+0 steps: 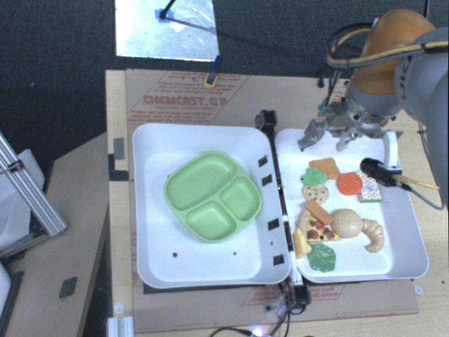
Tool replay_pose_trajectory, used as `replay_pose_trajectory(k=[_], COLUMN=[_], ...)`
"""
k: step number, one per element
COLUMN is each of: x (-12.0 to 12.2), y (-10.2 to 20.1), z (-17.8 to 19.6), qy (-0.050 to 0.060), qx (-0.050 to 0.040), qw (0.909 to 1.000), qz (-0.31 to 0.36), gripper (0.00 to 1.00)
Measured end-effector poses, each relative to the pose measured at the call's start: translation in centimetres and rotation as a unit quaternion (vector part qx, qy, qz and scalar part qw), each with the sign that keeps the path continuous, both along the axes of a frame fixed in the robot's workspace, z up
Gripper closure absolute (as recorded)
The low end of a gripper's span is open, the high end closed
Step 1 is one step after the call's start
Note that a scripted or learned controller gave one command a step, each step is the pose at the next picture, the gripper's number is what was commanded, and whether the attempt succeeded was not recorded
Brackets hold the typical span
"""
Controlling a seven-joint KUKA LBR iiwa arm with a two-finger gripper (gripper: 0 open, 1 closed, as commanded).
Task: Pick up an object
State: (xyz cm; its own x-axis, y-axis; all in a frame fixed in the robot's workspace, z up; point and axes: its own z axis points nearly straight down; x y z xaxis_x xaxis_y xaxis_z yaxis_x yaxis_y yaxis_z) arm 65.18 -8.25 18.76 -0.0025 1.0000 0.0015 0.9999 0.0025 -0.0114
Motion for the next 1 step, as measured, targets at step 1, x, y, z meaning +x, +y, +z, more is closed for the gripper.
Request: replay_pose_trajectory(k=[1], x=[0.30], y=[-0.01], z=[0.80], qy=[-0.006], qx=[-0.0005], qw=[1.0000], qz=[0.001], gripper=[0.00])
